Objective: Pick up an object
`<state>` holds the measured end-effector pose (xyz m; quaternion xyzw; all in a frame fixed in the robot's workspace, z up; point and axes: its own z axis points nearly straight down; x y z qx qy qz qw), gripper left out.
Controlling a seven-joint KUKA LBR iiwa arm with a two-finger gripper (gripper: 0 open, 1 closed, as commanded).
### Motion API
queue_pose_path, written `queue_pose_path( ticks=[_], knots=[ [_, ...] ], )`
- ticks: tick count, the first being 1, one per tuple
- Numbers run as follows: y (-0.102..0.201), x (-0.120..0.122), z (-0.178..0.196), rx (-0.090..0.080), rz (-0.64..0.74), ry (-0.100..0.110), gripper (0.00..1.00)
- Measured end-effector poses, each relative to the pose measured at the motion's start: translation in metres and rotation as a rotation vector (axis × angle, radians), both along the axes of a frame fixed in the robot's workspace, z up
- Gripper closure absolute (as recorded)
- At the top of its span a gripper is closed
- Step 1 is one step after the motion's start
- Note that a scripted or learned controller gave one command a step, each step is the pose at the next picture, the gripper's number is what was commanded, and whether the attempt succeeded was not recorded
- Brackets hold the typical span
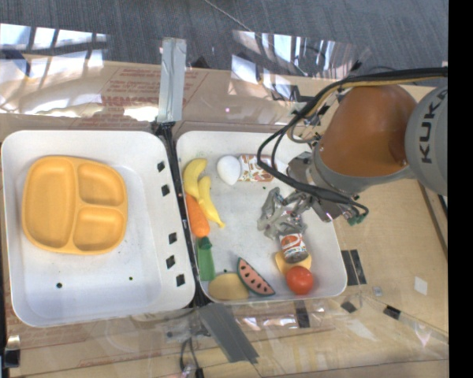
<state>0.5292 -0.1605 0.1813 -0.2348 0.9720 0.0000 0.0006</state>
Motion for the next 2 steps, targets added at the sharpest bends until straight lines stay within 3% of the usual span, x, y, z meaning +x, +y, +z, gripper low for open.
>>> queue_pose_path(
  ticks=[1,2],
  knots=[
    [0.029,0.053,0.024,0.0,-0.115,-0.003,1.0],
    [0.05,0.076,0.049,0.0,-0.226,-0.003,1.0]
  ],
)
